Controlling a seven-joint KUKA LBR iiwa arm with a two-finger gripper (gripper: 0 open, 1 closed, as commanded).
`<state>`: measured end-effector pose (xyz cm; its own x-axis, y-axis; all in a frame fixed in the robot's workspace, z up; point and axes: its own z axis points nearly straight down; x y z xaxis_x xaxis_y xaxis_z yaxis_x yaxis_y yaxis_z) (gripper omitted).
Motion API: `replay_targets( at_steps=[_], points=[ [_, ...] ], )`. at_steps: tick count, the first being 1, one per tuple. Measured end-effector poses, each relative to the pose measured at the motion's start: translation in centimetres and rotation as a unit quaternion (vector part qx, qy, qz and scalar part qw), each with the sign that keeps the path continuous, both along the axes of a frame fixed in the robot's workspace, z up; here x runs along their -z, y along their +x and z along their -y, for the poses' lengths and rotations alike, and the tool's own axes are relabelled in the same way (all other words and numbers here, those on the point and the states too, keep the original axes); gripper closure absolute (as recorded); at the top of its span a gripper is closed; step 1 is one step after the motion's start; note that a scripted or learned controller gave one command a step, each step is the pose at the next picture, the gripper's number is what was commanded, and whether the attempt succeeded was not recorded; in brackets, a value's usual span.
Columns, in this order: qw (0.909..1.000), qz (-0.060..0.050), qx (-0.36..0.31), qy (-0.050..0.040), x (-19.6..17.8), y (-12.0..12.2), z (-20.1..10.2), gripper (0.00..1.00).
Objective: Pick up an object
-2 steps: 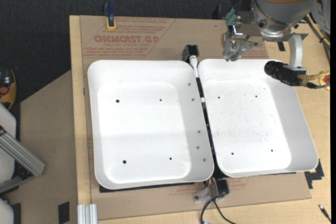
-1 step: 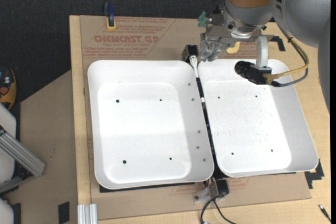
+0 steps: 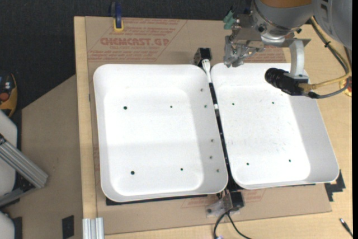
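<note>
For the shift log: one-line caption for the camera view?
Gripper poised above far edge of right bin, beside left bin.

Bench (image 3: 140,36) under two white bins (image 3: 151,131)

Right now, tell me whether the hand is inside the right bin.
Cannot tell: the hand hangs at the right bin's far rim.

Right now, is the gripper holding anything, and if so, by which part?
Nothing shows between its fingers: the gripper hangs over the back edge of the right bin.
</note>
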<state>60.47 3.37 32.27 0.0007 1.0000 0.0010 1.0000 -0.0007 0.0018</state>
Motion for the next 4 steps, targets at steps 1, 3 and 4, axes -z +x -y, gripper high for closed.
replay_targets(
  at_steps=[1,3,4],
  points=[
    [1.0,-0.005,-0.004,0.0001,9.6,3.1,-7.0,1.0],
    [1.0,0.002,0.002,-0.001,-0.8,0.4,1.6,1.0],
    [1.0,-0.004,-0.002,-0.0001,6.2,1.2,-3.9,1.0]
  ],
)
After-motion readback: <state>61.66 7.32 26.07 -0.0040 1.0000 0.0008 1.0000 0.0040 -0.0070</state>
